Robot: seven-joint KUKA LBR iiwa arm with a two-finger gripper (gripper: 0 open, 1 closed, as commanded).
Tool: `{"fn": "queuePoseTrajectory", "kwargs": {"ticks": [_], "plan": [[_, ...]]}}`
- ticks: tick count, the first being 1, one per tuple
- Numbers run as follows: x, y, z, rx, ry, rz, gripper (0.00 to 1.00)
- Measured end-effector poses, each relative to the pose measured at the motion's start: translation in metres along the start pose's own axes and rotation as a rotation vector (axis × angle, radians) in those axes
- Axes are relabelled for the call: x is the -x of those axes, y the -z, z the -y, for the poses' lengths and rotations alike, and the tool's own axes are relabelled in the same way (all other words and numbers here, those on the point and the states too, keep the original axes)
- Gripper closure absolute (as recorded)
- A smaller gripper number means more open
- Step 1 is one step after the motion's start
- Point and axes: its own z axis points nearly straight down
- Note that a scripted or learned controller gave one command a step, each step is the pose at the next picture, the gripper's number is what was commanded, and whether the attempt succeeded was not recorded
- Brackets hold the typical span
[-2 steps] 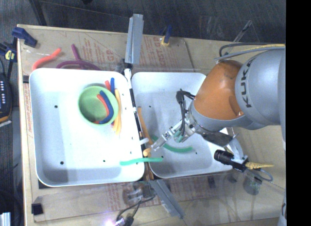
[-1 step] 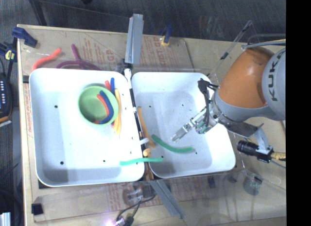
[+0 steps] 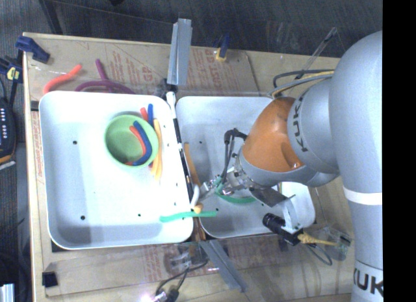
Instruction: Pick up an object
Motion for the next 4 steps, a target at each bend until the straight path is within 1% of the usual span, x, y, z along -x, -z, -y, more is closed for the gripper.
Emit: {"fn": "queuePoseTrajectory", "kwargs": {"ticks": [1,2,3,4], "plan": [[-0.004,0.01,-0.001,-0.003,0.01,-0.009,1.0],[0.075,0.128,-0.05,-0.003,0.017,-0.018,1.0],[0.075,0.128,-0.05,-0.003,0.018,-0.019,0.0],[-0.006,0.095,-0.02,-0.004,0.318,-0.022,0.0]]}}
